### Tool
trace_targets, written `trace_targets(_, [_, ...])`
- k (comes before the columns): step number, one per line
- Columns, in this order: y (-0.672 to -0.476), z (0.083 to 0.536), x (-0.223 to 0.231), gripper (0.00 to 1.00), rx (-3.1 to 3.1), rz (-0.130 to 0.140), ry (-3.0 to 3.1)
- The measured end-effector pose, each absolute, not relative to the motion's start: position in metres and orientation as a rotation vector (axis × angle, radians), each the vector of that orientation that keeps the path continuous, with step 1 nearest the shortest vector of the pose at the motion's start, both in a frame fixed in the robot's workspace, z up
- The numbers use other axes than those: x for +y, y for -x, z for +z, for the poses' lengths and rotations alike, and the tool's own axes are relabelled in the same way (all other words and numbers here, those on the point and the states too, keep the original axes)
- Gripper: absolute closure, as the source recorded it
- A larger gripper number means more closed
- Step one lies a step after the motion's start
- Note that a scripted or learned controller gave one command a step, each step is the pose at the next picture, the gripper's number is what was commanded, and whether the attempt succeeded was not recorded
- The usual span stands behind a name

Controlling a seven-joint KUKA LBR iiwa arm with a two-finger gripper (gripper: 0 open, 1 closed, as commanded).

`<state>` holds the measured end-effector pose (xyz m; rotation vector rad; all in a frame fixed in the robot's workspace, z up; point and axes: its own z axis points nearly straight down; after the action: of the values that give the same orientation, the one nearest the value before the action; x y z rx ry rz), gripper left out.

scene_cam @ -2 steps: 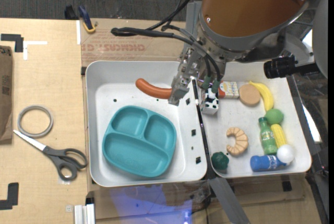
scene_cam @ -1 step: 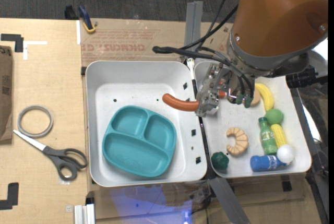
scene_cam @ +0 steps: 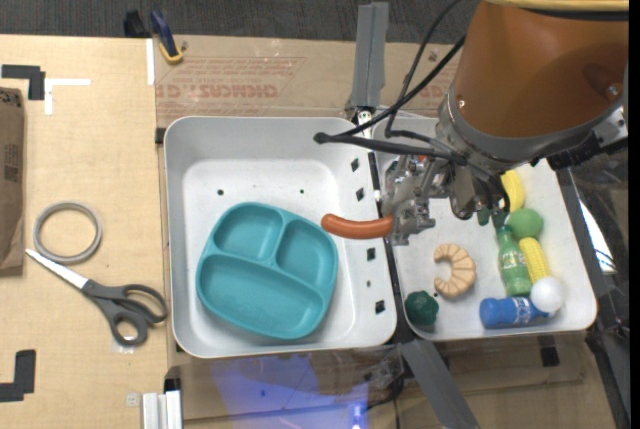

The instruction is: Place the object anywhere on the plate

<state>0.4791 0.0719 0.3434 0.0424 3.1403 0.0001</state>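
Gripping one end of a long orange-red sausage (scene_cam: 357,226), the two-finger metal gripper (scene_cam: 401,220) hangs low over the wall shared by the two bins; the sausage's right end sits between the fingers and the rest juts leftward, roughly level, over the left shallow white bin (scene_cam: 262,152). Its free tip is just above the upper right rim of the teal plastic plate with three compartments (scene_cam: 268,269), which lies at a slant in that left bin's lower half.

Above the gripper looms the grey arm with its big orange band (scene_cam: 545,27), black cables looping off it.

Over in the right white bin (scene_cam: 575,312) there's a jumble: a curled tan croissant (scene_cam: 456,270), a dark green round piece (scene_cam: 421,308) near the front corner, a small green bottle (scene_cam: 513,258), a yellow corn cob (scene_cam: 535,255), a white ball (scene_cam: 547,295) touching a blue-and-white bottle lying on its side (scene_cam: 511,313), and a yellow item (scene_cam: 512,187) partly under the wrist. Any labels on the bottles are too small to read.

On the wooden bench to the left lie grey-handled scissors (scene_cam: 98,297) and a roll of clear tape (scene_cam: 68,230). Behind the bins a sheet of brown cardboard (scene_cam: 250,77) carries faint red lettering, upside down and not legible.
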Motion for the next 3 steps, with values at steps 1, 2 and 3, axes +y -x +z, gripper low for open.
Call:
trace_targets(1, [-0.479,0.272,0.049,1.00,3.127,0.000,-0.295])
trace_targets(2, [-0.504,0.257,0.062,1.00,3.128,0.001,0.272])
trace_targets(3, [-0.504,0.257,0.062,0.00,3.128,0.001,0.272])
